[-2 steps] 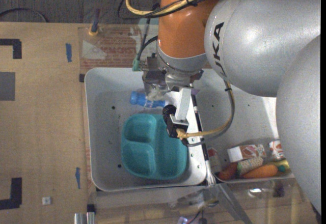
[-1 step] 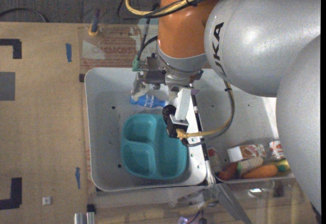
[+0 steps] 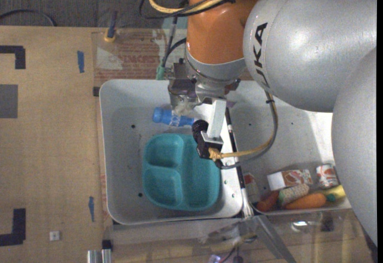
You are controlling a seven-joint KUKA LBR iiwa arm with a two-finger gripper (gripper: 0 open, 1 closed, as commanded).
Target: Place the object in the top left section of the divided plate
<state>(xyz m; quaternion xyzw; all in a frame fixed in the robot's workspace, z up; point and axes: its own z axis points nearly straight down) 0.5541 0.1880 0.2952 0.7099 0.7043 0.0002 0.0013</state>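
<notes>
- Grey arm (image 3: 311, 34) with its orange band (image 3: 215, 8) is nearest the camera, filling the upper right and reaching down over the left bin.
- Wooden table (image 3: 48, 136) at far left carries black corner marks and blue tape strips.
- Left bin (image 3: 116, 154) holds a teal divided plate (image 3: 179, 172) in its lower half.
- Blue object (image 3: 164, 115) lies on the bin floor just above the plate, outside it, directly under the jaws (image 3: 182, 106).
- State of the jaws: cannot tell; the wrist hides them.
- Right bin (image 3: 299, 211) holds assorted items, among them an orange carrot-like piece (image 3: 308, 201) and small packets (image 3: 296, 177).
</notes>
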